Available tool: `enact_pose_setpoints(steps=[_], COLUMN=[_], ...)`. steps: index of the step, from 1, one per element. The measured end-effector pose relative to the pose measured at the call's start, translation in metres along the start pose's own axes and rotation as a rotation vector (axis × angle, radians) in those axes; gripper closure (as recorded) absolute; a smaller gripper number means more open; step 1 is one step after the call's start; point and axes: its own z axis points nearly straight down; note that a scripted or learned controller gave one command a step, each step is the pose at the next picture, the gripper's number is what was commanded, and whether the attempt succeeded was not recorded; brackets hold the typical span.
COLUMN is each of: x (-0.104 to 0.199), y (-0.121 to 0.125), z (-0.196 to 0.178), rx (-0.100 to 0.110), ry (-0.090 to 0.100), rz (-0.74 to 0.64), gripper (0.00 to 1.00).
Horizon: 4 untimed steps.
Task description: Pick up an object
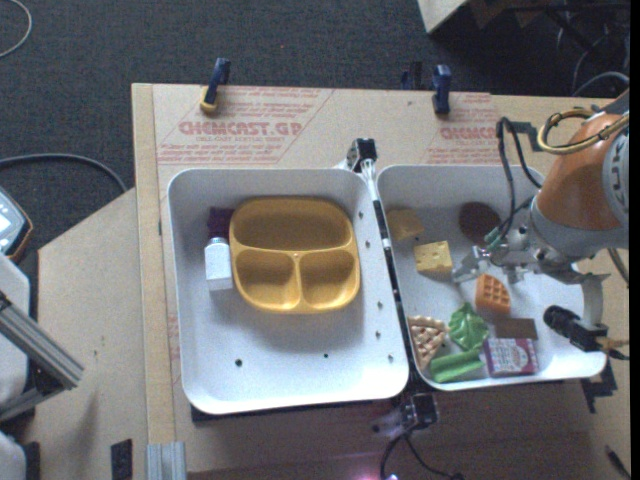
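Waffle (492,294) lies in the right bin (590,368) among toy foods, unlifted. Gripper (484,264) hovers just above it; its opening cannot be determined. Grasp and lift are judged outstanding.

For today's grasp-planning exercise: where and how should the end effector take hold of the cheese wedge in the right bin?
Grip the cheese wedge across its two straight side edges, descending from above. It lies flat, with open floor around it, so fingers likely fit either side.
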Motion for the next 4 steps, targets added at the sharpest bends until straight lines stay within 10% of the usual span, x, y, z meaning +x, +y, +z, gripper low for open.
enact_pose_setpoints(steps=[1,4], x=[-0.001,-0.004], y=[0.002,0.006], z=[-0.014,-0.144], rx=[-0.007,-0.011], ry=[-0.003,-0.004], rz=[0.001,-0.001], gripper=[1.00,1.00])
